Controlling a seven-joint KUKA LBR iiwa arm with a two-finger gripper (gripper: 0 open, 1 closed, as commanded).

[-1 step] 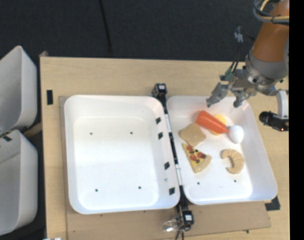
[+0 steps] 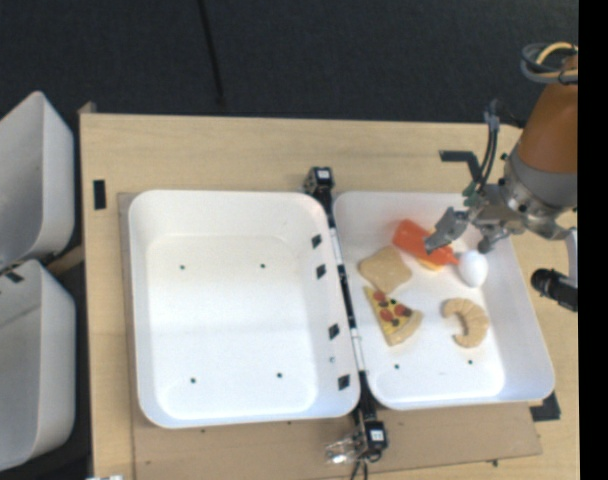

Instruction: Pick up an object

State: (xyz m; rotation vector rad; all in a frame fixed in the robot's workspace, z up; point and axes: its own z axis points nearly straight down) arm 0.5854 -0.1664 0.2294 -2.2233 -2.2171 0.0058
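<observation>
While the arm (image 2: 549,138) reached in from the right, its gripper (image 2: 467,233) hung over the far part of the right bin (image 2: 524,363), with 2 dark fingers (image 2: 446,230) spread apart and angled down toward the bin floor. Nothing sat between them. One finger lay over the right end of an orange block (image 2: 412,237), and the other stood just above a white egg (image 2: 473,267), which rested near the bin's right wall. Whether either finger touched these things could not be told. Just left of the egg and near to the orange block lay a tan slice of bread (image 2: 383,268). Nearer still sat a pizza slice (image 2: 395,317) with red toppings, touching the bread's near edge. A croissant (image 2: 468,321) lay to the right of the pizza, apart from it. The left bin (image 2: 234,388) stood beside the right one on the wooden bench (image 2: 234,153).
</observation>
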